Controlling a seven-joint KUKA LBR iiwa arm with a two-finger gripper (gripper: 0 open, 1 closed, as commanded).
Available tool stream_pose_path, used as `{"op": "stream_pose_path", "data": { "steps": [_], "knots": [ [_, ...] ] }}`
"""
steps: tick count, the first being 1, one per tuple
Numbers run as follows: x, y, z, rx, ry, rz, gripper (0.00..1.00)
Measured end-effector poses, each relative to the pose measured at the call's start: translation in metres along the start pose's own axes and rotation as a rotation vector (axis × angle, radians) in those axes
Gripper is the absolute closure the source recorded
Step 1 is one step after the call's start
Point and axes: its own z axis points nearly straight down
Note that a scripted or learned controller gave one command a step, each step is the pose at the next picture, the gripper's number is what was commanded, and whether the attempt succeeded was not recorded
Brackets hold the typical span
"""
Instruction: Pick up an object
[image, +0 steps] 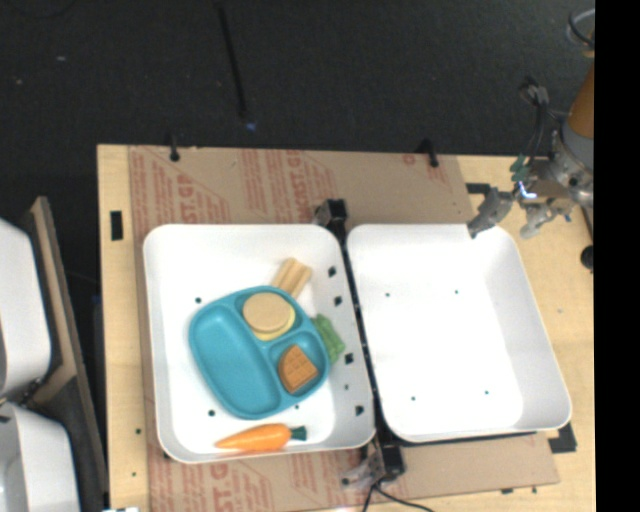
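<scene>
Since every candidate object lies untouched in the left bin (160, 300), namely the carrot (262, 437), the blue divided tray (235, 365) with a round cracker (270, 313) and a brown biscuit (298, 369), nothing is picked yet. At upper right of the frame, past the right bin's (520, 330) corner, the tool (512, 212) hangs with fingers spread and nothing between them; approach, descent and grasp all remain.

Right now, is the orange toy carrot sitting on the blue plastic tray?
No, the orange toy carrot lies on the floor of the left white bin, just below the blue plastic tray.
</scene>
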Motion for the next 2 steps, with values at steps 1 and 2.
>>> {"op": "stream_pose_path", "data": {
  "steps": [1, 2],
  "knots": [
    [-0.021, 0.023, 0.044, 0.004, 0.0, 0.001, 0.0],
    [-0.029, 0.056, 0.019, -0.001, -0.001, 0.011, 0.0]
  ]
}}
